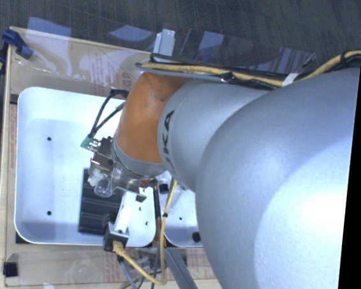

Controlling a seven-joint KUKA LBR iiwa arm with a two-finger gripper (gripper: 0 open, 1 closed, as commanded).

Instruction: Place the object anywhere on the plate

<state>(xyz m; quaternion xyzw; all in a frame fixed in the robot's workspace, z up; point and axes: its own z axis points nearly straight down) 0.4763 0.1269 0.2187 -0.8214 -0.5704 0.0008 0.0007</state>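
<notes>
Object: a dark block with ribbed sides, lying flat on the floor of the left bin, directly under the tool and partly covered by it. The block's lower end reaches past the tool toward the bin's near wall.

By its straight edges and regular ribs it looks stiff, probably moulded plastic or rubber, and neither fragile nor heavy for this arm. The ribs should give some bite, so slipping looks like a small risk. A hold across the narrow width, near the block's middle, seems the safest choice, because it would hang level rather than tip. A hold at the end nearest the bin wall would leave little room.

Whether the tool is wide, narrow or already closed on the block I cannot tell, since the wrist and a white bracket hide the contact. I cannot pick out the plate with certainty. A white curved surface just to the tool's right, beyond the bracket and mostly under the arm, could be it or the corner of the second bin.
</notes>
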